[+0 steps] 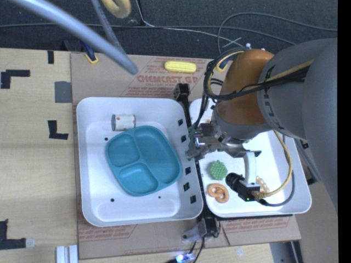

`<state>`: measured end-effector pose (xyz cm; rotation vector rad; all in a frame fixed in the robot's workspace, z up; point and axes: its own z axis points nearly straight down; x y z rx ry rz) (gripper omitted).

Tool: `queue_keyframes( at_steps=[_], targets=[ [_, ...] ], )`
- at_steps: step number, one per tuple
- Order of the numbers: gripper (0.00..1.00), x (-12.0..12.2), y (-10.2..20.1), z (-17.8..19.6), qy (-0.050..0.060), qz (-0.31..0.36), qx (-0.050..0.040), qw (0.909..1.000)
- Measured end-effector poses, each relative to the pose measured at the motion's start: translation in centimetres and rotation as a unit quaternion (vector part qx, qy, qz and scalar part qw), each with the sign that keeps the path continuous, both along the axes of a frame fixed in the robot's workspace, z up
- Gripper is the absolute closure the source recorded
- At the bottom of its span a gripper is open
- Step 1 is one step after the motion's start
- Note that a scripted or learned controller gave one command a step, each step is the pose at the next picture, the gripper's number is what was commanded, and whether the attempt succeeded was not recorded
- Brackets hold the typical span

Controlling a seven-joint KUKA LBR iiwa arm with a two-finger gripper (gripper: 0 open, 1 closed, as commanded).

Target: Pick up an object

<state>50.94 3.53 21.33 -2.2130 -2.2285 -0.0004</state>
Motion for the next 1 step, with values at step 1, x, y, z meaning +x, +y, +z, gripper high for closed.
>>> queue_keyframes(
  at_steps=[1],
  targets=[
    [1.0, 0.26, 5.38, -0.16, 0.001, 0.0, 0.0001, 1.0]
  ],
)
